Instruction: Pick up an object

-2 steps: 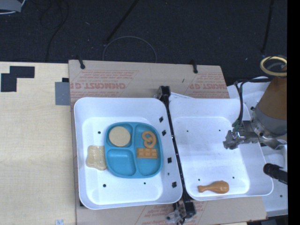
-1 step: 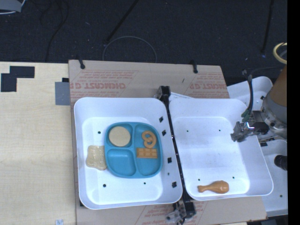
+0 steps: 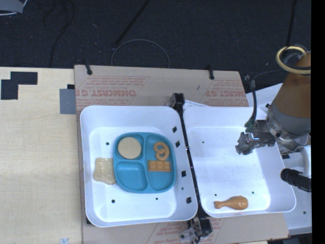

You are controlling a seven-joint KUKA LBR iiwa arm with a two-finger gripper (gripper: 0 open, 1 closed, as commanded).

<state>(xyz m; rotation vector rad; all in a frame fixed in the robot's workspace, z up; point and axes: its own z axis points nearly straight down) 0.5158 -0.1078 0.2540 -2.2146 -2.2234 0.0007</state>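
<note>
A tan chicken drumstick toy (image 3: 232,203) lies near the front edge of the right bin (image 3: 218,136). My gripper (image 3: 246,145) hangs over the right side of that bin, well behind the drumstick and apart from it. In the left bin (image 3: 96,121) sits a blue divided tray (image 3: 136,179) holding a round beige cookie (image 3: 129,147), a pretzel (image 3: 161,149) and a waffle piece (image 3: 159,165). A pale slice of bread (image 3: 104,170) lies just left of the tray.
A black divider clamp (image 3: 183,151) runs between the two bins. Cardboard (image 3: 152,88) lies under the bins. The arm's grey and orange body (image 3: 294,100) looms over the right bin's far right side. Cables trail on the dark floor behind.
</note>
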